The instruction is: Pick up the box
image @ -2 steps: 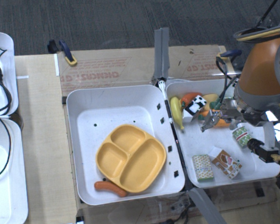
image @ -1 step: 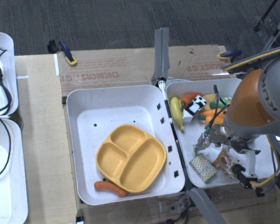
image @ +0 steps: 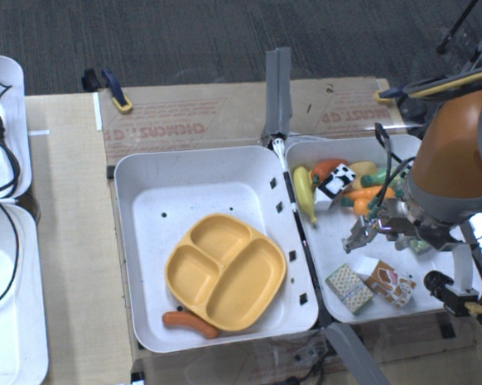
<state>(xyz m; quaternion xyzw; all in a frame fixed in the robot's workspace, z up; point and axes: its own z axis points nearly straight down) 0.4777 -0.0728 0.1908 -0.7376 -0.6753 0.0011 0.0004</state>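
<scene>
— Boxes first: which one am I after, and where does it lie?

— Two small cartons lie in the right-hand shallow white bin (image: 333,309), near its front wall. One is a pale green patterned box (image: 349,288); just beside it, touching or nearly so, is a brown and white printed box (image: 389,284). Both lie flat and slightly askew, which I judge leaves their broad top faces open to me.

— And my tool?

— My metal two-finger tool (image: 359,236) hangs over the middle of that same bin, above and behind the cartons, between them and the heap of toy food at the back. Nothing sits between its tips. Whether they are spread or pressed together I cannot tell; they read as a tangle of grey metal and cable.

— Why so crowded back there?

— A yellow toy banana (image: 305,192) lies along the divider, with orange toy carrots (image: 366,196) beside it. The boxes are apart from that pile, so reaching them looks easier.

— The other bin?

— It carries a yellow three-part plastic plate (image: 226,270) and an orange toy sausage (image: 190,323) at its front edge, none of it mine to fetch.
</scene>
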